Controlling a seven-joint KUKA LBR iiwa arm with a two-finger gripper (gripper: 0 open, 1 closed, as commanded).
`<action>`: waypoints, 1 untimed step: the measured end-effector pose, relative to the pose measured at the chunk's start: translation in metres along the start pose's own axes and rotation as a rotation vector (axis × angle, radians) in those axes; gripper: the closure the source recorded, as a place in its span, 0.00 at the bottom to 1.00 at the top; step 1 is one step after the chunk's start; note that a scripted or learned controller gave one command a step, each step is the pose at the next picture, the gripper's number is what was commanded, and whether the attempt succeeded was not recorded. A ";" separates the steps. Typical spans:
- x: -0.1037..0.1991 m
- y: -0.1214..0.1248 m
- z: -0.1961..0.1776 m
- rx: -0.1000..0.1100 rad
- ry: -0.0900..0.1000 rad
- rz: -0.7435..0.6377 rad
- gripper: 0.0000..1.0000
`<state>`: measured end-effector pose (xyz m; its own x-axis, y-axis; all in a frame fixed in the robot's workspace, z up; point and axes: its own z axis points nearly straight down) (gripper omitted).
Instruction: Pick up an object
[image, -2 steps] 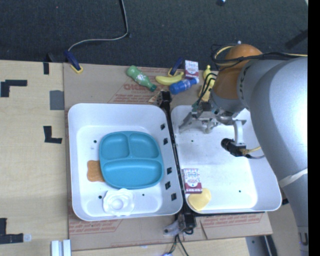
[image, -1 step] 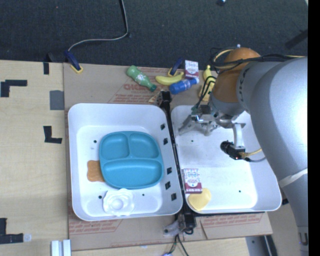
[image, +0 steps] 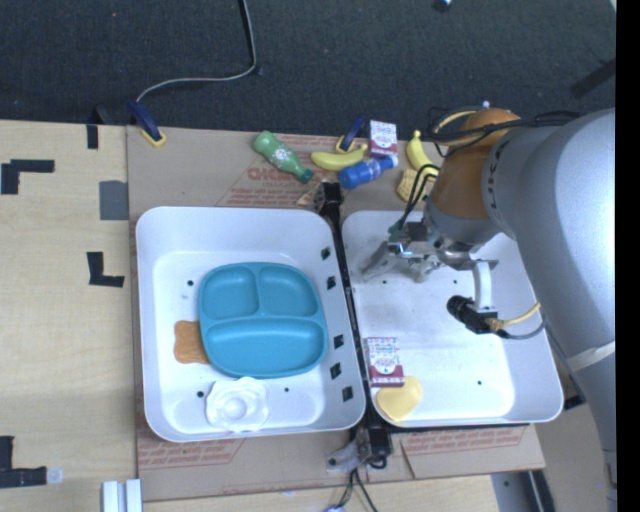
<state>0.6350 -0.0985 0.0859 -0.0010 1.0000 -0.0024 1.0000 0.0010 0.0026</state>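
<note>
The grey arm (image: 560, 230) looms closest to the lens, filling the view at 3 o'clock. Its gripper (image: 400, 258) hangs low over the right bin (image: 520, 400), near that bin's 11 o'clock corner, fingers spread apart with nothing between them. 2 candidates lie at the bin's 7 o'clock corner: a small carton (image: 384, 361) and, just beside it, a yellow chip-like piece (image: 399, 399). To do this step well, I judge the gripper should travel toward 6 o'clock, centre over the carton, straddle its narrow sides, then descend before closing.
</note>
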 end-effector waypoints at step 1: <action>0.000 0.000 -0.010 0.000 0.000 -0.001 1.00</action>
<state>0.6352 -0.0982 0.0957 -0.0021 1.0000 -0.0025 1.0000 0.0021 0.0022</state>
